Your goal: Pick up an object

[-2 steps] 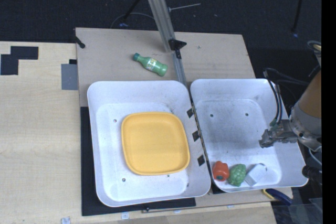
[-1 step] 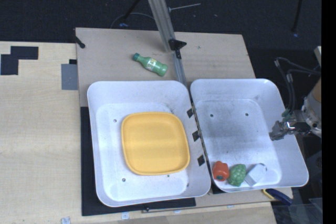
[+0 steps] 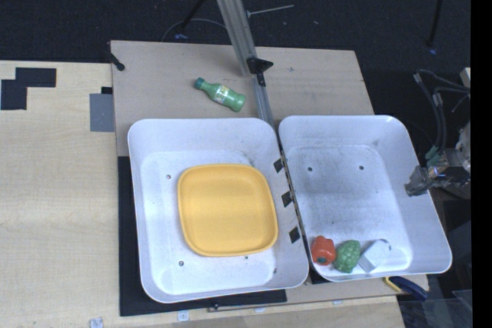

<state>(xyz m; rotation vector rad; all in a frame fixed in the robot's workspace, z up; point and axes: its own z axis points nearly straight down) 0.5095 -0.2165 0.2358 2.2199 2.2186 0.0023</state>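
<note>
A: Where's the tool [image 3: 421,182]?

B: Just past the right bin's [image 3: 361,136] right rim, low and off to the side. It's dark and blurred there, so I cannot tell how it's set. Nothing shows in it.

A: And what's there to pick?

B: Three small things huddled in the right bin's near corner: a red piece [image 3: 323,250], a green piece [image 3: 347,256] touching it, and a white piece [image 3: 372,255] just beside the green. The left bin [image 3: 150,165] has a yellow plate [image 3: 227,209] lying flat. A green bottle [image 3: 221,94] lies on the counter [image 3: 323,81] behind the bins, outside both.

A: What could go wrong?

B: The cluster, I'd say. The pieces are packed together and close to the bin wall, so a descent could land on two at once, or push one aside instead of closing round it. The sloped wall may also block one side of the tool.

A: The plate?

B: Flat and wide; I'd judge it a poor target, likely to slip or just tilt.

A: And the white piece?

B: White on white, hard to locate.
</note>
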